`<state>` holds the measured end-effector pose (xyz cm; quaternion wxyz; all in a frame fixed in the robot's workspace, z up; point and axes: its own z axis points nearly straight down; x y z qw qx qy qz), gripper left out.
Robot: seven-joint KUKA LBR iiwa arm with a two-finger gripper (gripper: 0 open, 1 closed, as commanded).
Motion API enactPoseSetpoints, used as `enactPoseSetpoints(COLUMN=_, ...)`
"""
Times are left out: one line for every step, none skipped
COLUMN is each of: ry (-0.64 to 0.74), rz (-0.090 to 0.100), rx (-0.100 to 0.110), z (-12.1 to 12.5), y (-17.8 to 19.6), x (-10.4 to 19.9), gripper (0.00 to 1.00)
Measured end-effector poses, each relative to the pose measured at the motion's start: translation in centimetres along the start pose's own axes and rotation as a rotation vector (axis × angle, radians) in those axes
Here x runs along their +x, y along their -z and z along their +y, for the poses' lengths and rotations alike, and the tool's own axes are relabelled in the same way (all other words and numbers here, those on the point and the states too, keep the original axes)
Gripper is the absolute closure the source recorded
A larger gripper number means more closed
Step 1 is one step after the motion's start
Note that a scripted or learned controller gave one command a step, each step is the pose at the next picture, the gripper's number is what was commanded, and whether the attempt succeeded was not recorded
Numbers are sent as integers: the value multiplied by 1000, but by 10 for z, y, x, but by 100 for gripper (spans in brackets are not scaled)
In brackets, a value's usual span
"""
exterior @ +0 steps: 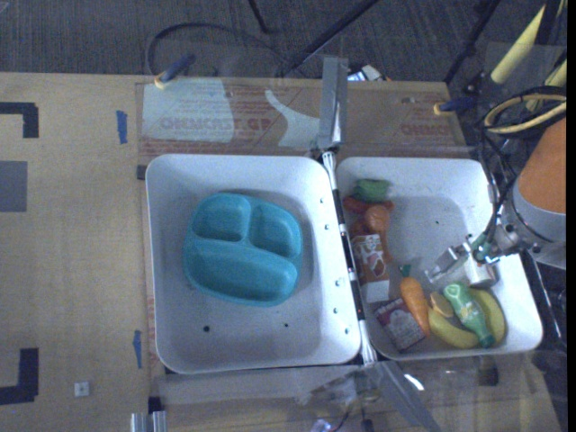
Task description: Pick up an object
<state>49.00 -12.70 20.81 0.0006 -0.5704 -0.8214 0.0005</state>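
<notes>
I am hanging over the right bin [450, 174] on a tan table [72, 268], dark carpet lying along the frame's top. My jaws [454, 264] are hovering just above the banana [468, 327] at lower right. They are too blurred for me to tell their width.

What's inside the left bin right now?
The left bin holds one blue divided tray, lying flat. Whatever is beneath the tray is covered.

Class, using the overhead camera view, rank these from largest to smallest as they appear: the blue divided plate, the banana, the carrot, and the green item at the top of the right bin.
1. Blue divided plate
2. Banana
3. Carrot and green item: too alike to rank.
</notes>
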Motion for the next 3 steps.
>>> enactPoseSetpoints(ry=123, rz=-5, rx=-11, z=-1, y=-110, x=13, gripper=0)
enactPoseSetpoints(ry=122, rz=-1, rx=-9, z=-1, y=-103, x=13, gripper=100)
enactPoseSetpoints(ry=167, rz=0, rx=0, z=11, y=40, x=42, gripper=100)
